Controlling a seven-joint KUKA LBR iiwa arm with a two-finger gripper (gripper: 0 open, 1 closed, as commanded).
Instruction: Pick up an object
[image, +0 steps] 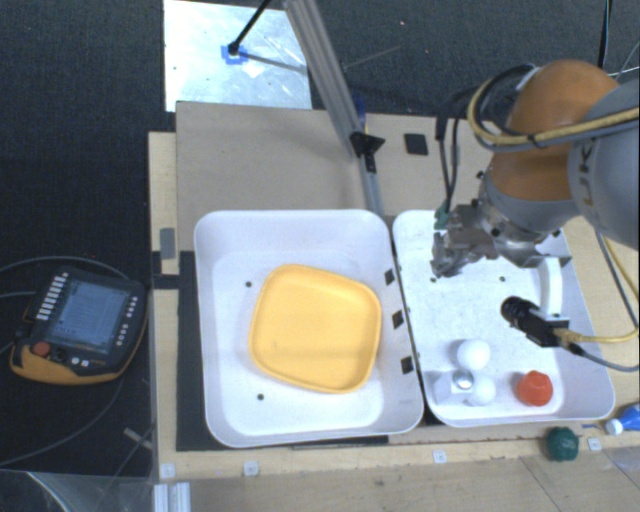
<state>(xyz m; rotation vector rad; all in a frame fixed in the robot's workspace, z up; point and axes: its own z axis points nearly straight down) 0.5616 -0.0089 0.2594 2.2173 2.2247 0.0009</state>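
The grey arm (600, 190) wears a rounded orange band, yellow and black cables looping, seemingly, around it.

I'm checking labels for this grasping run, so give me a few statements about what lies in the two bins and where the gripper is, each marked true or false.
1. A yellow plate lies in the left bin. True.
2. The red object sits in the left bin. False: it sits in the right bin, near its front right corner.
3. The gripper is over the right bin's rear left part. True.
4. The white objects lie on the yellow plate. False: they lie in the right bin, left of the red object.
5. The gripper has the red object between its fingers. False: the red object rests on the bin floor, apart from the gripper.
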